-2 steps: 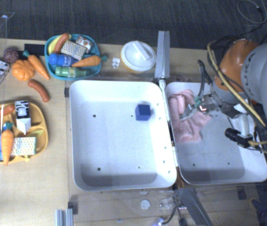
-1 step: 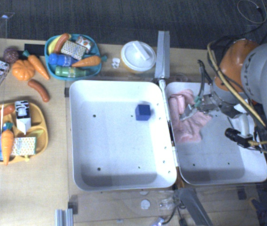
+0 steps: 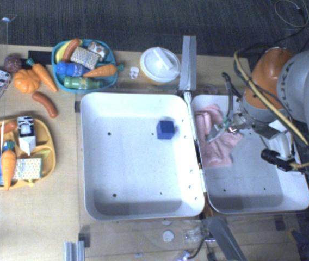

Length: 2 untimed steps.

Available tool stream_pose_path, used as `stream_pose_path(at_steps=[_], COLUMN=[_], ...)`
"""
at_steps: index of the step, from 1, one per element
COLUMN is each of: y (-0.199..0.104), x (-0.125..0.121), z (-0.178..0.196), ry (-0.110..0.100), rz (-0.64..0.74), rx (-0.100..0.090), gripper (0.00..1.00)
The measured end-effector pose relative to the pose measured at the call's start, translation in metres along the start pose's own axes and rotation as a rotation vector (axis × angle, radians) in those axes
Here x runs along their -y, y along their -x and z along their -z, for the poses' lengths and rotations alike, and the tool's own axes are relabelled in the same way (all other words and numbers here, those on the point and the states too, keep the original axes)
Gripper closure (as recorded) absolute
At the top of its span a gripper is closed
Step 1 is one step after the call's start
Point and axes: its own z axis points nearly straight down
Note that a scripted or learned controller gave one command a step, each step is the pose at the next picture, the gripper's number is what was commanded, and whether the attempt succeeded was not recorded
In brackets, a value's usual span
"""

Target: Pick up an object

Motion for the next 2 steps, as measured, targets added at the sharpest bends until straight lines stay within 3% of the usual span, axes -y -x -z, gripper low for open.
stream_pose_path(at_steps=[1,2], y=[0.034,0.017], x=[-0.05,-0.018], z=[-0.005,-0.002], ry=[-0.023,-0.004], rz=[-0.087,-0.029], rx=[-0.015,-0.005], gripper=[0.0,0.0])
